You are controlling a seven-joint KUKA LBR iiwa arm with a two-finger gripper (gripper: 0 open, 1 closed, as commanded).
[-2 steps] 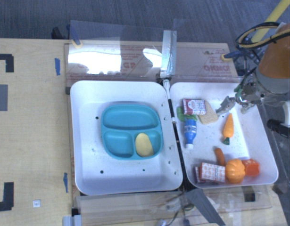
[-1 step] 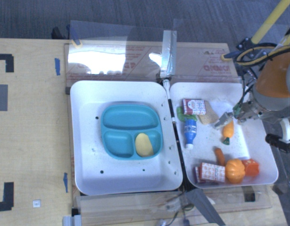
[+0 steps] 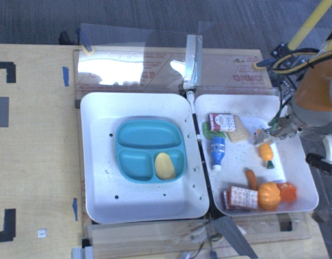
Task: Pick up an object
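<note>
The right bin (image 3: 295,161) holds several items. A small orange carrot with a green tip (image 3: 266,152) lies near its middle right. My gripper (image 3: 264,137) hangs just above and touching close to the carrot's upper end, reaching in from the right under the orange-banded wrist (image 3: 316,93). A red and white carton (image 3: 222,122) and a tan cracker (image 3: 238,135) lie at the bin's back. A blue and white bottle (image 3: 217,151) lies along the left wall with a green piece (image 3: 207,131) above it.
At the right bin's front lie a second carton (image 3: 242,197), an orange pumpkin-like ball (image 3: 269,195), a red piece (image 3: 289,191) and an orange stick (image 3: 251,178). The left bin (image 3: 95,161) holds a blue divided tray (image 3: 148,136) with a yellow lump (image 3: 164,166) in its lower right compartment.
</note>
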